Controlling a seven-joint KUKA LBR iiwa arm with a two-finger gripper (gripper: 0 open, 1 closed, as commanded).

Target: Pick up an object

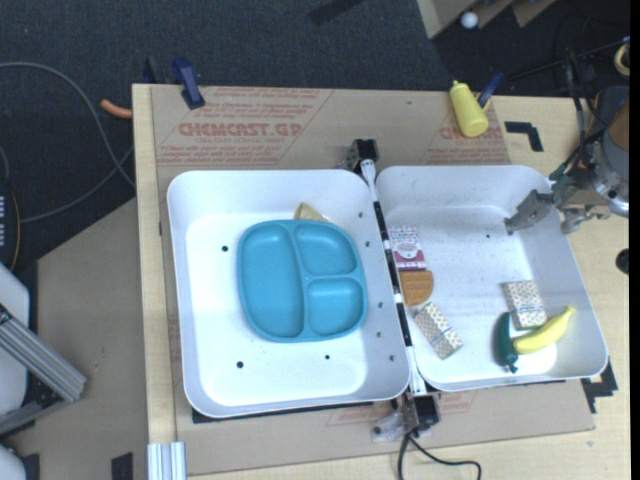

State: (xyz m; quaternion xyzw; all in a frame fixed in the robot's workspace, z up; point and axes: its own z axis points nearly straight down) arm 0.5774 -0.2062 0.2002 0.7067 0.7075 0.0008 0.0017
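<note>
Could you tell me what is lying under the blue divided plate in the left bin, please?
A tan corner pokes out from behind the blue divided plate at its far edge in the left bin. The plate covers the rest, so I cannot tell what it is.

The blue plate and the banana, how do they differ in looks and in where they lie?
The blue plate is large, flat and split into three compartments; the banana is small, curved and yellow. The blue plate lies in the left bin, near its middle, while the banana lies in the right bin, at its near right corner, against a green object. Both rest flat on a white bin floor, apart from the end effector.
</note>
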